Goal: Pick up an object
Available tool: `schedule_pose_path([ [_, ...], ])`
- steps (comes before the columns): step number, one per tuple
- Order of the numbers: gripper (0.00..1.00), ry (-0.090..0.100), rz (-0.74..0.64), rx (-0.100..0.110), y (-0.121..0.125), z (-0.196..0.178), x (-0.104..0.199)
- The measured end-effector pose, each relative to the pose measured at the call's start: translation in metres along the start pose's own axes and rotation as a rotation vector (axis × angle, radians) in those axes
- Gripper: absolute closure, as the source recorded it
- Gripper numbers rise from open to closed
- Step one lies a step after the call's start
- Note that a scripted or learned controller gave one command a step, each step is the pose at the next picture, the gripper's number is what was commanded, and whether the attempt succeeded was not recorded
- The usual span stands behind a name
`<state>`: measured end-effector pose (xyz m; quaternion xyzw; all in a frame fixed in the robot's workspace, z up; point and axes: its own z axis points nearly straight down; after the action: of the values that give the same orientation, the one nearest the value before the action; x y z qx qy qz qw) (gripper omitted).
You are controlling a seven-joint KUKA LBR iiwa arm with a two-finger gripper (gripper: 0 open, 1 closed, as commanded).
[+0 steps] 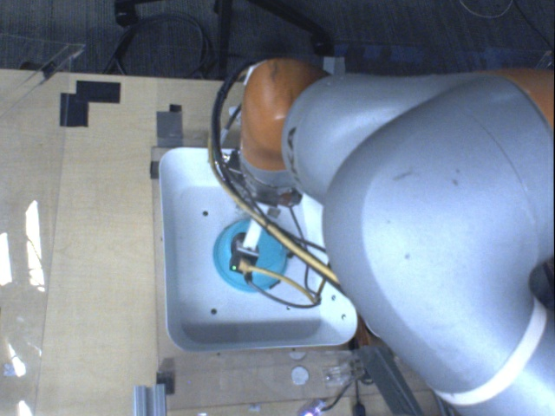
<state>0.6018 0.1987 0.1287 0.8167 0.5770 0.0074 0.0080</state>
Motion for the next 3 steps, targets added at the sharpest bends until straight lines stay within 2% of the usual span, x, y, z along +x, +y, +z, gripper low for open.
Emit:
schedule_pose_path([
  [1, 1.00, 0.001, -0.193, 0.018, 0.068, -0.091, -0.051],
  [2, 1.00, 0.008, -0.821, 0.014, 0.084, 0.032, -0.054],
  [3, 1.00, 0.003, -0.509, 0.016, 0.129, -0.055, -0.156],
])
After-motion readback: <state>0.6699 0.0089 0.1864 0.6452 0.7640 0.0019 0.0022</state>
